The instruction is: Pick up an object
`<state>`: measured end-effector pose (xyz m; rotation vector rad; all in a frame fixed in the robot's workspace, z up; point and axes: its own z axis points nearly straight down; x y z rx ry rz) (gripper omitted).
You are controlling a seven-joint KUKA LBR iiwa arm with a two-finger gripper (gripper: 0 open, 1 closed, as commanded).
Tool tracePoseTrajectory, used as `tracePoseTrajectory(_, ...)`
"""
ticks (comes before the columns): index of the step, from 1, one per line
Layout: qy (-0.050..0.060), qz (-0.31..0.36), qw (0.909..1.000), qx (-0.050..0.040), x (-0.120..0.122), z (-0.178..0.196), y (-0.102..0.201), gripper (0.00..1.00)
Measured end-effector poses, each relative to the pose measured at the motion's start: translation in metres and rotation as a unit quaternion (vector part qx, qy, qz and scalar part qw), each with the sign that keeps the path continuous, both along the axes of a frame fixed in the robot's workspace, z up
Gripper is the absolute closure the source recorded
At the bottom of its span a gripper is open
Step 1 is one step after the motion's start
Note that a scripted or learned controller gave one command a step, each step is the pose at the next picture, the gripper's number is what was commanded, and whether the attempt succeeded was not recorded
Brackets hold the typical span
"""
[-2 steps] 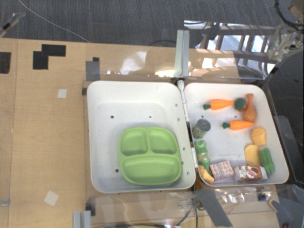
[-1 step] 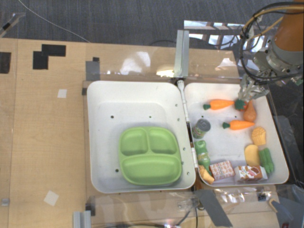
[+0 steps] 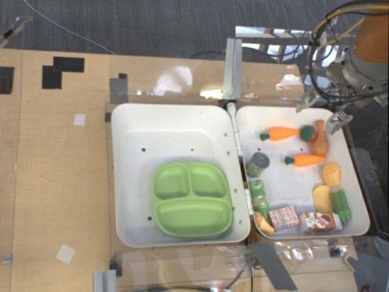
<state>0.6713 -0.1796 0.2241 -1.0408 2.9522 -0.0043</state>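
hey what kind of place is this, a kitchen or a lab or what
Most likely a robotics lab bench: a grey arm with an orange band reaches over two shallow white bins, one holding plastic toy carrots.

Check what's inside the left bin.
Left bin holds one green tray, three compartments with nothing in them. The bin floor under the tray is covered.
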Motion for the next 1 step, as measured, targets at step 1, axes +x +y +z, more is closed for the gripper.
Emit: tracePoseTrajectory(1,0.0,-0.172,0.985,0.0021,-0.0276,-0.1355,0.0483,0.0)
